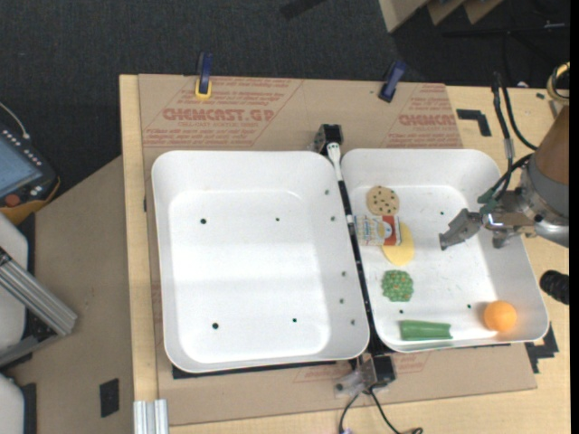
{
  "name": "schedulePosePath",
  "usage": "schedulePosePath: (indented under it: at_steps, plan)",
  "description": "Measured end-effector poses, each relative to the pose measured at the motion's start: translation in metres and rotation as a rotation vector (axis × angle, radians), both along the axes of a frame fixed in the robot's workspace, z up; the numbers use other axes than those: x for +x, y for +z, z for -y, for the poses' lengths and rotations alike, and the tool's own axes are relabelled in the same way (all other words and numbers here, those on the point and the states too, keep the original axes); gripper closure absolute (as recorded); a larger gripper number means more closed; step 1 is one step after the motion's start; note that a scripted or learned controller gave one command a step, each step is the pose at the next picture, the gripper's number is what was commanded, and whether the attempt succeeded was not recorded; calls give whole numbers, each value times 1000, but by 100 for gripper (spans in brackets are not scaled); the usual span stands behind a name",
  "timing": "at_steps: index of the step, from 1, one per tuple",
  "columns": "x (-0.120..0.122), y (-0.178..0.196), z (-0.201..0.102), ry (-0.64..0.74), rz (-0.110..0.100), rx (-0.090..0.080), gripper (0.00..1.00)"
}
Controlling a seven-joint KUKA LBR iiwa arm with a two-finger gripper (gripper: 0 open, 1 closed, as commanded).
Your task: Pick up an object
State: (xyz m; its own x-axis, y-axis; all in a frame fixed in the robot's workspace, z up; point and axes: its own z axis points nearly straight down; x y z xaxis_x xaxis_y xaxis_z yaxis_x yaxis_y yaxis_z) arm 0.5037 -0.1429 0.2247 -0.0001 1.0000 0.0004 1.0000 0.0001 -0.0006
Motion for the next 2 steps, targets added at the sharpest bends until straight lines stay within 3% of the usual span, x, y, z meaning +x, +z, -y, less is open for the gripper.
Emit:
schedulePosePath:
  at_steps: [1,2]
  plan:
    - [-12,190,-55,8,21,-2,0]
    - [30,201,-174,15,7,2,0]
